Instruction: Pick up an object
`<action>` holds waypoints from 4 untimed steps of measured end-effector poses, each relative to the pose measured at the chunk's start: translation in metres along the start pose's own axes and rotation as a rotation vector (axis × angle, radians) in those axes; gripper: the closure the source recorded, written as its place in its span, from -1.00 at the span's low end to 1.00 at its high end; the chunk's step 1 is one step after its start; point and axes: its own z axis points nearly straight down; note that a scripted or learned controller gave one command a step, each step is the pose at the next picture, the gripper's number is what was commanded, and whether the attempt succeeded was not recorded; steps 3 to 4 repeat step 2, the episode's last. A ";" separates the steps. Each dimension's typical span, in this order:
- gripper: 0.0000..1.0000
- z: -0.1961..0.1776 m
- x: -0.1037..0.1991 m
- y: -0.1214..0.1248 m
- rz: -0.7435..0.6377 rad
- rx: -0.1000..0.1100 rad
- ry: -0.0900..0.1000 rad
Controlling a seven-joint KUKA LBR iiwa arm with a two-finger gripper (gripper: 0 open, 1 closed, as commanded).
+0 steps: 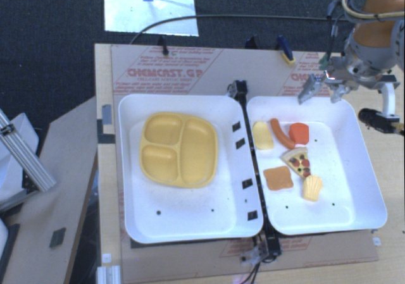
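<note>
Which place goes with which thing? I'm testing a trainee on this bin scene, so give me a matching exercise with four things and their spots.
Things:
1. yellow divided plate
2. pizza slice
3. gripper
4. ridged yellow piece

Places:
A. above the right bin's far rim
B. nearest the right bin's front edge
C. in the left bin
D. mid right bin, below the red block

Pairs: 1-C, 2-D, 3-A, 4-B

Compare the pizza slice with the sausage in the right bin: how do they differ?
The pizza slice is a flat wedge, yellow with dark and red spots; the sausage is a long, thin, plain orange-red rod. The pizza slice lies nearer the bin's middle, and the sausage lies above it, between a pale yellow piece and a red one. Both are toy food lying flat, untouched.
</note>
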 end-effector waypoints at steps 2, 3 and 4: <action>-1.00 0.047 -0.008 0.008 0.000 -0.008 -0.002; -1.00 0.047 -0.008 0.008 0.000 -0.008 -0.002; -1.00 0.047 -0.008 0.008 0.000 -0.008 -0.002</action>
